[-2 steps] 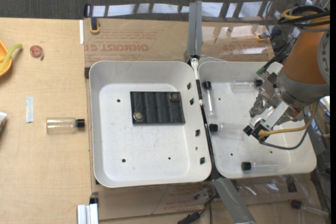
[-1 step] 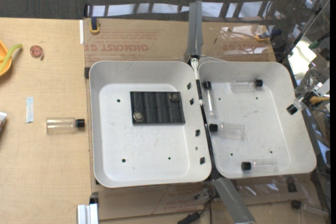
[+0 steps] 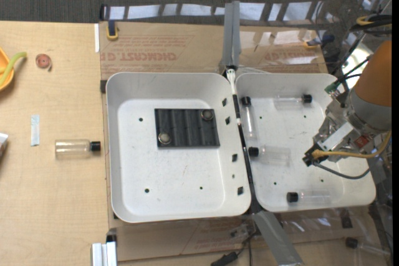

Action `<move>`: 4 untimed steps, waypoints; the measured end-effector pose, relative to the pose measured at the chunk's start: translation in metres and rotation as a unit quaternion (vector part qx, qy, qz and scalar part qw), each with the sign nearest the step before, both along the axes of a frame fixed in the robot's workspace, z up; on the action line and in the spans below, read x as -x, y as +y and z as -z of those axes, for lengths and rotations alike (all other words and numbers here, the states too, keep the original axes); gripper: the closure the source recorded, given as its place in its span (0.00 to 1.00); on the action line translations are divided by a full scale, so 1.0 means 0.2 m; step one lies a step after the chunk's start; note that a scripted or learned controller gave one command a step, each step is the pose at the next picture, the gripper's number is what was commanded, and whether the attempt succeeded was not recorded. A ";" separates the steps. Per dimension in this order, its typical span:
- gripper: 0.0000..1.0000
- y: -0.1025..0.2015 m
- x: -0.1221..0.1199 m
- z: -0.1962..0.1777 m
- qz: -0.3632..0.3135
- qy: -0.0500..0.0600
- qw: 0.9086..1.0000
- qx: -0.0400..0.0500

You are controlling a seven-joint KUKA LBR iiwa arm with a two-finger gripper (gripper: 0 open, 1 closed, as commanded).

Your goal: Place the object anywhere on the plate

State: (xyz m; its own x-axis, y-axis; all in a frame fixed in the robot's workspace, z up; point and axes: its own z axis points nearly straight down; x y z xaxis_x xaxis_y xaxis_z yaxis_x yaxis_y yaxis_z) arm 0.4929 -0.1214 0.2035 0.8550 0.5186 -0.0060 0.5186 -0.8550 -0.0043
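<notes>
A black ridged plate lies in the left bin, toward its back. Two small round metal pieces rest on the plate, one at its front left corner and one at its back right corner. Several clear vials with black caps lie in the right bin: one at the back, one along the left wall, one at mid left, one at the front. My gripper hangs over the right side of the right bin, apart from the vials.
On the wooden bench left of the bins lie another clear vial, a small pale strip, a red disc and a yellow object at the edge. Cardboard lies under and behind the bins.
</notes>
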 end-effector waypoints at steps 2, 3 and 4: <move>1.00 0.21 -0.22 -0.70 -0.046 -0.001 0.999 0.001; 1.00 0.53 0.08 -0.12 0.074 0.000 0.997 0.001; 1.00 0.02 -0.28 -0.55 0.170 -0.001 0.985 0.002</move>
